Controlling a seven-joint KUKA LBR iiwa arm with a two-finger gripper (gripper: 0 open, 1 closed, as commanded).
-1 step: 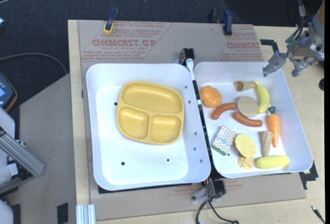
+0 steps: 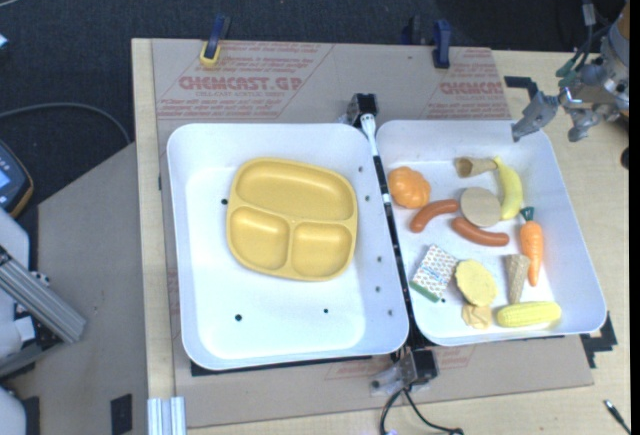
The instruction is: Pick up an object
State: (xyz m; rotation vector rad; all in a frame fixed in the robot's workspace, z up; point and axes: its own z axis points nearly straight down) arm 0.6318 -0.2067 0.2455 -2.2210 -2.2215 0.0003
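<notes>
Two shallow white bins sit side by side on the worktop (image 2: 300, 83). The left bin (image 2: 200, 313) holds a yellow divided plate (image 2: 292, 218); the right bin (image 2: 575, 273) holds a scatter of toy food, among them an orange (image 2: 408, 187), two sausages (image 2: 432, 215), a banana (image 2: 511, 187), a carrot (image 2: 531, 251) and a corn cob (image 2: 527, 315). The claw (image 2: 557, 119) hangs over the far right corner of the right bin, its two fingers spread apart with nothing between them. No object is lifted yet; every candidate lies in the right bin, nearward and leftward of the claw. The banana is the closest piece, just inside that far corner, with its long axis running from the far edge toward the near edge. A grasp there probably calls for a short descent with the fingers straddling the banana across its narrow width.
</notes>
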